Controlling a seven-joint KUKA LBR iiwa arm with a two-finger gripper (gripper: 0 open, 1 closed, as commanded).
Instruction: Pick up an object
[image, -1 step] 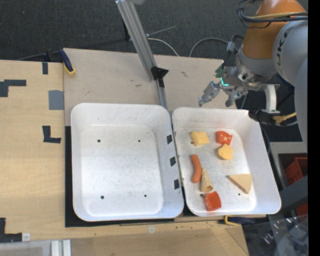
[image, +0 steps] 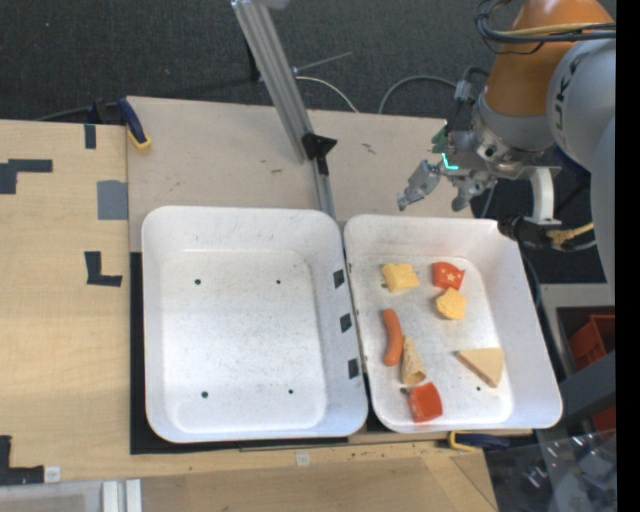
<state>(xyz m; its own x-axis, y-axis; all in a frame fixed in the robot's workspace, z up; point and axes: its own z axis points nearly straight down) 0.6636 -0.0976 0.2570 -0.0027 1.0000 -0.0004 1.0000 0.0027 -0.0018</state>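
Observation:
My gripper hangs open above the back edge of the right bin, with nothing between its fingers. The bin holds several toy foods. A yellow block and a red piece lie nearest the gripper. A small orange-yellow piece is just in front of the red one. An orange sausage and a tan cone lie in the middle. A tan wedge and a red pepper sit toward the front.
The left bin stands beside the right one. A metal pole slants up from the bench behind the gap between the bins. Cables lie on the dark floor behind the bench.

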